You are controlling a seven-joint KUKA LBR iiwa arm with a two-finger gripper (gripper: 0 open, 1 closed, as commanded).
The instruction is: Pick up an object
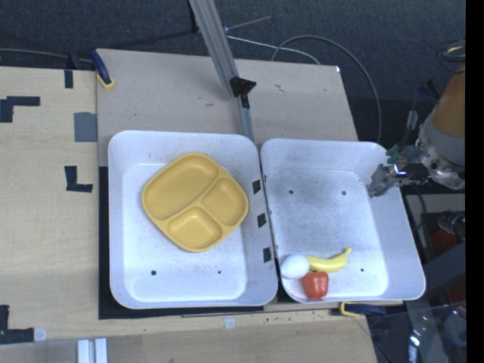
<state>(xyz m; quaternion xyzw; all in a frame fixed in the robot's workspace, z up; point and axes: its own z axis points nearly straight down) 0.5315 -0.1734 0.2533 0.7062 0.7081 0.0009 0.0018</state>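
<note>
Position: the two-finger gripper (380, 180) on the grey arm with the orange band (454, 116) sits at the 3 o'clock edge of the right-hand shallow white plastic bin (340, 157), above its rim. Whether it is spread or closed cannot be told at this size and angle; nothing is seen in its grasp.

Candidates for the pick: three small items crowd the 6 o'clock corner of the right bin. A smooth white egg-shaped object (295, 266) lies hard against the bin's left wall. A curved yellow banana, apparently glossy plastic (330, 261), lies just beside it toward 3 o'clock. A small red pepper-like piece (316, 284) sits directly below both, close to or touching them. In the left-hand white bin (121, 203) rests a yellow three-compartment tray of moulded plastic (195, 201), set at a slant.

Risks, in my judgement:
- The cluster is tight and pressed into a corner. A descending finger could strike the bin wall or a neighbouring item instead of straddling one piece.
- The egg shape is round and slick; closing on it off-centre would likely squirt it away.
- The banana's curve offers a narrow grip only across its middle.
- The tray is wide and flat, with little to pinch but its rim.

The right bin floor appears speckled and scuffed.
</note>
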